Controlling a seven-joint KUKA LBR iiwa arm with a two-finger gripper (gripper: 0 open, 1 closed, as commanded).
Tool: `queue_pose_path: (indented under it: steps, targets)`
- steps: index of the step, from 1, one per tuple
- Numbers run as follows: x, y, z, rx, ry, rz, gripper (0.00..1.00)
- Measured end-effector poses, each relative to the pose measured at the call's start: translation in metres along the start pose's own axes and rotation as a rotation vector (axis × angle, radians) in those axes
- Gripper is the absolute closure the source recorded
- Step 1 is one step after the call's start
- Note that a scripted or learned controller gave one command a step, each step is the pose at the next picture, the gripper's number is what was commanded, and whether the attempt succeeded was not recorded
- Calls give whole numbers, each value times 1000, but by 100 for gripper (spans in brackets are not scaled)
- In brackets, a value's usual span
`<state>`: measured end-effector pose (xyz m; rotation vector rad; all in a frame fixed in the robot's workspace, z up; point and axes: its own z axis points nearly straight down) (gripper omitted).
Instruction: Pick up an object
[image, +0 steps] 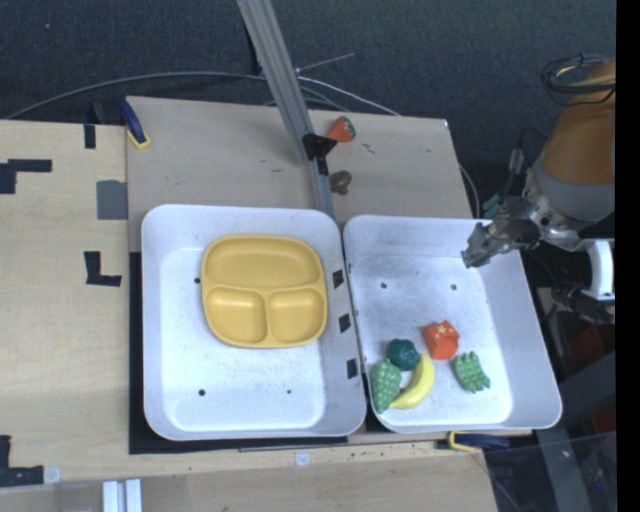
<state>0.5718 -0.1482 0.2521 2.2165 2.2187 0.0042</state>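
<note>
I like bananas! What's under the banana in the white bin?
The banana lies on the right bin floor, beside a green toy. The floor directly beneath it is hidden.

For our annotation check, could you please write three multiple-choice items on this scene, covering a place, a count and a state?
1. Where is the yellow divided plate? A left bin B right bin C bare bench
2. How many toy foods lie in the right bin? A two B five C eight
3. Where is the gripper? A touching the banana B over the right bin's far right part, apart from the toys C over the plate

Answers: 1 A, plate sits inside the left bin. 2 B, five cluster near the front. 3 B, toys lie nearer the front.
</note>
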Motion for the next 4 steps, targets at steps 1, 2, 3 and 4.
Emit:
queue_pose_path:
  steps: [1, 2, 3, 4]
  targets:
    - [48, -16, -2, 8, 3, -4, 100]
    - [103, -26, 13, 9, 3, -6, 100]
    - [158, -31, 6, 7, 4, -7, 100]
    - [214, -47, 4, 9, 4, -7, 100]
